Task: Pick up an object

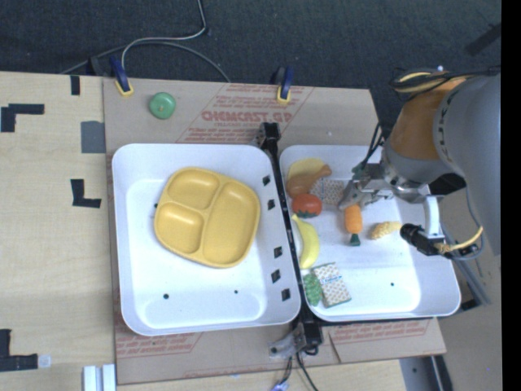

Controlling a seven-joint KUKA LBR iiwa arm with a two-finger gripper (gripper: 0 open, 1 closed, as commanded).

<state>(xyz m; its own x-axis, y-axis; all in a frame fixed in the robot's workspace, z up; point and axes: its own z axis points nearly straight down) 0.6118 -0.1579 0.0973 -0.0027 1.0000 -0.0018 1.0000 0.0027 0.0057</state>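
Red lettering on the cardboard sheet [236, 112] under the bins reads "CHEMCAST" at the far edge; the smaller print below it is not legible. The right bin [407, 296] holds the loose items. The pincer [358, 192] sits low over the far middle of this bin, and the view does not resolve whether it is spread or closed. The small orange carrot-shaped toy [352, 219] lies just near of the pincer tip, close beneath it; contact cannot be confirmed. A yellow corn-like piece [383, 230] lies just right of the carrot toy. A grey mesh patch [330, 191] lies just left of the pincer. Against the bin's left wall lie a yellow-orange fruit [308, 171] at the far end, a red tomato-like piece [307, 205] near of it, a banana [306, 241] further near, and a patterned packet [329, 285] at the near left. Open white floor occupies the near right part of this bin. The left bin [138, 300] holds a yellow divided plate [207, 216], with bare floor along its near side. A green ball [162, 105] rests on the cardboard, far of the left bin.
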